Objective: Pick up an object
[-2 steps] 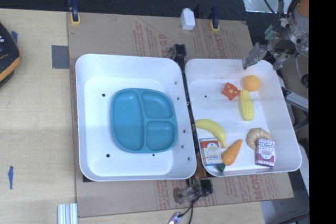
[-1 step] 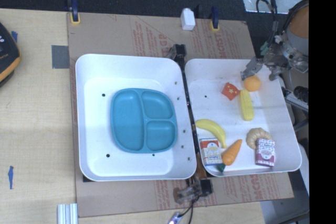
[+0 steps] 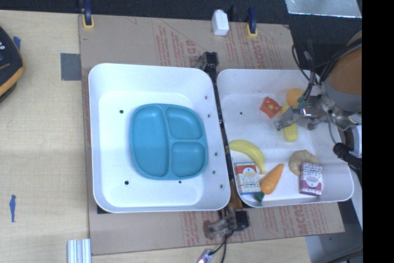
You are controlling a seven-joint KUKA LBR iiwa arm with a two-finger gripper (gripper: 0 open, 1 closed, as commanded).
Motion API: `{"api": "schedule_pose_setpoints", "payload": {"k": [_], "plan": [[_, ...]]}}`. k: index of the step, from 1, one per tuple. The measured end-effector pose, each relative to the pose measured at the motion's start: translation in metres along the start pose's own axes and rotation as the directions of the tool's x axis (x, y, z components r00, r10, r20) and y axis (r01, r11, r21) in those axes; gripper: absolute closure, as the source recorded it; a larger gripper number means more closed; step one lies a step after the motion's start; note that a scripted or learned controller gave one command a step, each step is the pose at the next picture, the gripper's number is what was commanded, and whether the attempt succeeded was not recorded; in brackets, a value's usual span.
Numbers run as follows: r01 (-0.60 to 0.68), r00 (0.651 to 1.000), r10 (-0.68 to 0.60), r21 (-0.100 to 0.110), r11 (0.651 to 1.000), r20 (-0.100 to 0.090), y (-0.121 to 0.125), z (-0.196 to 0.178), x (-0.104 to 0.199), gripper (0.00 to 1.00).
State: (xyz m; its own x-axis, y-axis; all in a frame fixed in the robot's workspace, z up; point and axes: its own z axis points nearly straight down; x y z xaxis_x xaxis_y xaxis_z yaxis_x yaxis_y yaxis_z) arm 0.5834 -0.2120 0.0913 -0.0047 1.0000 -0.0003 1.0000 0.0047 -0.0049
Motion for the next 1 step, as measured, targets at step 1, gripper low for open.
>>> {"api": "schedule_pose_setpoints", "payload": {"k": [1], "plan": [[0.003, 1.0, -0.003, 0.0, 1.0, 0.002, 0.0003, -0.011, -0.0013, 1.0]]}}
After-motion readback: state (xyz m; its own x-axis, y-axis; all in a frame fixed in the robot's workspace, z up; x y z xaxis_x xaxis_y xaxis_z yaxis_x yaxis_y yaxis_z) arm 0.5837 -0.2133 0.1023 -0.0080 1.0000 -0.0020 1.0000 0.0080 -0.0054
